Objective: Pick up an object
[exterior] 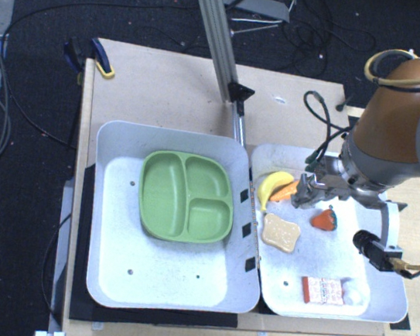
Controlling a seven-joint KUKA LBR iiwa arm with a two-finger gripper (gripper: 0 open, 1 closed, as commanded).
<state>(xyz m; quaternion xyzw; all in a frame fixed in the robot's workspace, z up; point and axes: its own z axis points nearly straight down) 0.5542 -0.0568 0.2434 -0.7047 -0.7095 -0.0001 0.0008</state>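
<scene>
Overhead, the arm (406,114) reaches over the right bin (377,306) with its gripper (306,192) low among the toy foods.

Largest on the bench, the left bin (109,266) bears a green divided plate (187,197) near its middle. Beside it, the right bin carries the smaller things: a yellow banana (272,187) at its far left corner with an orange piece (285,190) against it, a slice of toast (281,233) just below them, a red strawberry (325,219) to the right of the toast, and a red-and-white carton (326,291) near the front edge. The gripper sits just beside the banana and orange piece, between them and the strawberry; whether its jaws stand apart or closed, or grip anything, cannot be told.
</scene>
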